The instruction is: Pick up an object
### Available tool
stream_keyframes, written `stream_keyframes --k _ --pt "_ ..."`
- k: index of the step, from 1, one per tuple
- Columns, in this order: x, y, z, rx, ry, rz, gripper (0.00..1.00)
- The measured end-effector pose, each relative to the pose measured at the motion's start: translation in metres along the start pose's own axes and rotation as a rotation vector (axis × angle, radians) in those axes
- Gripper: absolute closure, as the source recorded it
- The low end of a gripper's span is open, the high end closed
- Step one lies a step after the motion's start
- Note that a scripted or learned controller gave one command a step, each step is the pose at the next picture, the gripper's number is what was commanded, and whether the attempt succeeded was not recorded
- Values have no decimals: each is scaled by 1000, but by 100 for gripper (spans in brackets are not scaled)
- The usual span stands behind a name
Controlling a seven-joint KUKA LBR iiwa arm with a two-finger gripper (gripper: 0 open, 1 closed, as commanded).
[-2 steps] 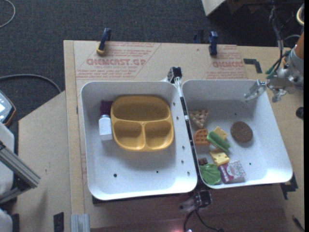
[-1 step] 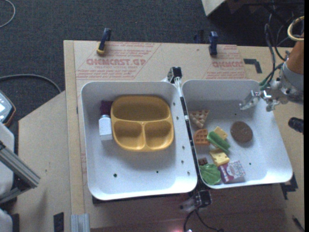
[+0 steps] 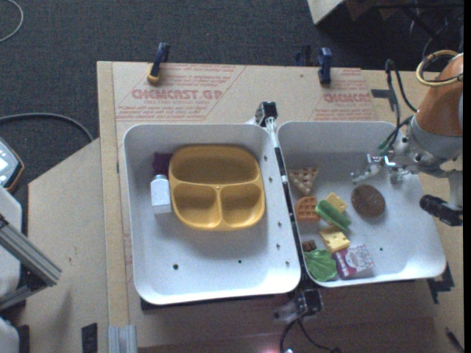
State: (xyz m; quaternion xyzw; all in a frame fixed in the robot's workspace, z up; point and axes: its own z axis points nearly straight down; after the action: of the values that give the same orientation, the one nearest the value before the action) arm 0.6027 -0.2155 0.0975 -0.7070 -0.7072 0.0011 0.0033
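Observation:
My gripper hangs over the back right part of the right bin, at the end of the grey arm with the orange band. Just in front of it lies a brown oval object, apart from the gripper. Left of that sit a yellow cheese wedge, a green bean pod, an orange waffle and a tan pizza slice. Toward the bin's front lie a second cheese block, a green leaf and a pink packet.
The left bin holds a yellow divided plate, a white bottle and a small purple item. A ridge with clamps divides the two bins. Cables trail by the arm at the right.

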Motion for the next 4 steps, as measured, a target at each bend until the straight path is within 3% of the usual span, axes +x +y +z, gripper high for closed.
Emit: stream_keyframes --k 1,2,4 --pt "3 1 13 -4 2 -2 0" --pt "2 1 2 -7 -2 -2 100" --pt "10 -2 -90 -14 -6 -1 100"
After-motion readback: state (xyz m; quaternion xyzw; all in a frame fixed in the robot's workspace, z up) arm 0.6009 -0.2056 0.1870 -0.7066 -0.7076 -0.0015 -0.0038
